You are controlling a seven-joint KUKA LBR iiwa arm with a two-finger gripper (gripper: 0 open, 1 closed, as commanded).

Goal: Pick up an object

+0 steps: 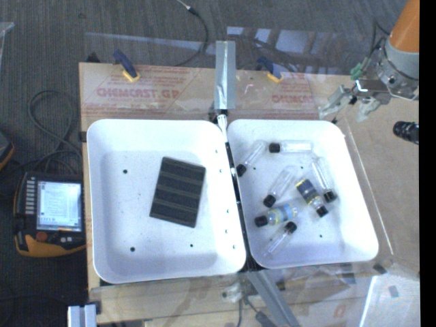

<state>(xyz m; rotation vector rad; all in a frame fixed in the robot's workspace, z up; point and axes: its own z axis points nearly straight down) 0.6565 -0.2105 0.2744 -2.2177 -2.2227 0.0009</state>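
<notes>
Several vials (293, 186) lie in the right bin (354, 240), down-left of the gripper (351, 101). Its fingers are spread and empty above the bin's far right corner.

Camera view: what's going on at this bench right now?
A grey and orange arm's claw hangs above the bench beyond the far right corner of the right bin, with nothing between its fingers. That bin holds several small clear vials with black caps. The left bin holds one dark ribbed slab. Nothing has been picked up.
</notes>
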